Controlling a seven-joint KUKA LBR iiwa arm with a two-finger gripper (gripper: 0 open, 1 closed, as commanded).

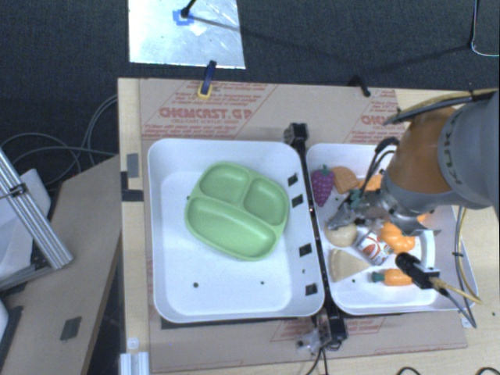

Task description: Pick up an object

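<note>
While toys crowd the right bin (426, 301), the left bin (226, 299) holds a green tray (237, 209).

A green divided plate (237, 209) lies tilted in the left white bin (176, 287). Behind the bins, a shiny metal sheet (185, 22) rests on dark carpet (55, 45). Cardboard (234, 108) underlies both bins.

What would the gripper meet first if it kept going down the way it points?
Probably the pale rounded food piece in the right bin, just beneath the gripper; depth is hard to judge from above.
</note>
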